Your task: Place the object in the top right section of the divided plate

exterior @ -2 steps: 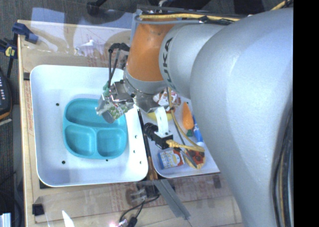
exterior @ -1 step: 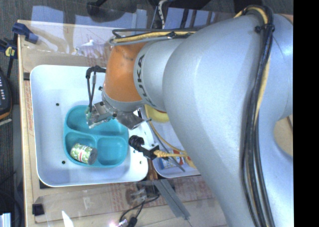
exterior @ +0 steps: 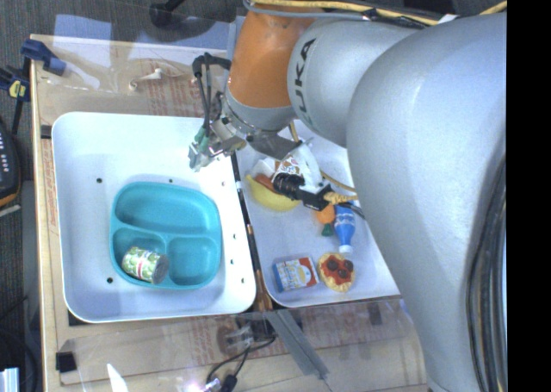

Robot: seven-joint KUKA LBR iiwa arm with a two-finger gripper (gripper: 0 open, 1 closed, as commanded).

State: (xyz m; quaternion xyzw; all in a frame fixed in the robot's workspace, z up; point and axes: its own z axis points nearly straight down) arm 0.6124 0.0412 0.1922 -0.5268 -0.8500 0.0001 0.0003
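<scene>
A teal divided plate [exterior: 165,209] lies in the left white bin [exterior: 77,149]. A small can with a green and white label [exterior: 144,264] lies on its side in the plate's lower left section. The plate's wide upper section and its lower right section hold nothing. My gripper [exterior: 201,156] hangs over the left bin's upper right corner, just above and to the right of the plate, close to the wall between the bins. I see nothing held under it.
The right bin [exterior: 379,283] holds a yellow banana-shaped toy [exterior: 269,197], a small orange piece [exterior: 325,216], a blue and white bottle [exterior: 344,232], a small printed box [exterior: 294,273] and a round red-topped toy [exterior: 337,270]. My arm covers that bin's upper part.
</scene>
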